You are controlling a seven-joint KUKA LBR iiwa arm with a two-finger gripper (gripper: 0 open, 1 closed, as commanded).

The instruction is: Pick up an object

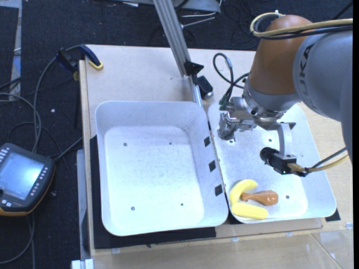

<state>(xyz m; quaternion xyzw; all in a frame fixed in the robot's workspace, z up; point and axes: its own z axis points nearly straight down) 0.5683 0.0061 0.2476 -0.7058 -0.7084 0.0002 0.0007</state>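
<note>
Surface: pale wooden bench top (pixel 140 74), set on dark carpeted floor (pixel 45 27) strewn with black cables; a grey teach pendant with a lit screen (pixel 19 178) lies on the floor to the left; a slanted aluminium rail (pixel 174 32) rises from the bench's far edge; a black clamp with a yellow tip (pixel 84 58) sits at the far left corner.

Bins: two shallow white plastic bins, side by side; the left bin (pixel 112 116); the right bin (pixel 314 200).

Pincer: grey two-finger gripper (pixel 227 130), hanging over the far left part of the right bin, beneath the orange-banded wrist; whether it is open or closed cannot be told; nothing visible in its grasp.

Contents, right bin, near left corner: one curved yellow banana-shaped toy (pixel 242 188); one yellow oblong block (pixel 249 210); one brown drumstick-shaped toy (pixel 263 197), lying between and touching both; three objects in all, well apart from the gripper.
</note>
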